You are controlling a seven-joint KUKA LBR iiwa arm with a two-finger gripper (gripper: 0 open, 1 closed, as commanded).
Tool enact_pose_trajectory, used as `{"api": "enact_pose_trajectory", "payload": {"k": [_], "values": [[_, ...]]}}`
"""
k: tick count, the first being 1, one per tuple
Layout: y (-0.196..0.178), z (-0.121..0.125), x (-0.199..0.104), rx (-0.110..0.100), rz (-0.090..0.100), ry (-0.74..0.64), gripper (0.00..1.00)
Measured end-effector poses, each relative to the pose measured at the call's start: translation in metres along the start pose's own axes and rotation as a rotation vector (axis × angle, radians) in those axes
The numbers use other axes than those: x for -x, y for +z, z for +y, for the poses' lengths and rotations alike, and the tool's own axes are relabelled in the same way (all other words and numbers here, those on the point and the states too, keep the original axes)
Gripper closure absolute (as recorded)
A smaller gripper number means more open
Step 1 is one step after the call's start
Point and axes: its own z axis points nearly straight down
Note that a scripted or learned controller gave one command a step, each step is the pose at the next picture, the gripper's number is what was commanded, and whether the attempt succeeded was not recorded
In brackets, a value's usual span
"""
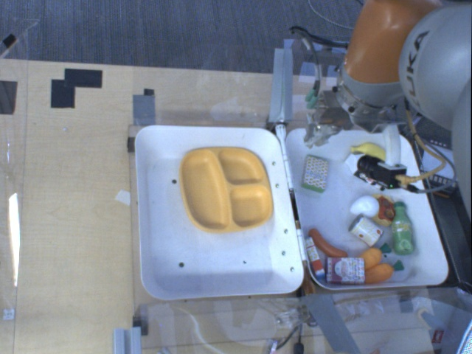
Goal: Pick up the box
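Observation:
A small green-and-white patterned box (pixel 316 173) lies flat in the right bin (pixel 435 271), near its left wall. My gripper (pixel 321 134) hangs just beyond the box's far end, at the bin's back left corner. It is open with nothing between its fingers. A red-and-white carton (pixel 345 270) lies at the bin's front edge.
The right bin also holds a banana (pixel 368 150), a white bottle (pixel 391 144), a white egg shape (pixel 363 205), a can (pixel 366 231), a green bottle (pixel 402 231), a sausage (pixel 327 243) and a carrot (pixel 377 265). A yellow divided plate (pixel 225 188) lies in the left bin (pixel 158 271).

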Motion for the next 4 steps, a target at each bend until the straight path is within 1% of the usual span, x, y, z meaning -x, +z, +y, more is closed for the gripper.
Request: {"api": "enact_pose_trajectory", "payload": {"k": [1, 2, 3, 4], "values": [[-0.171, 0.032, 0.029, 0.002, 0.000, 0.140, 1.00], [-0.146, 0.021, 0.046, -0.001, 0.000, -0.165, 1.00], [-0.146, 0.022, 0.046, -0.001, -0.001, -0.166, 0.00], [-0.041, 0.049, -0.010, -0.002, 0.001, -0.107, 0.00]]}}
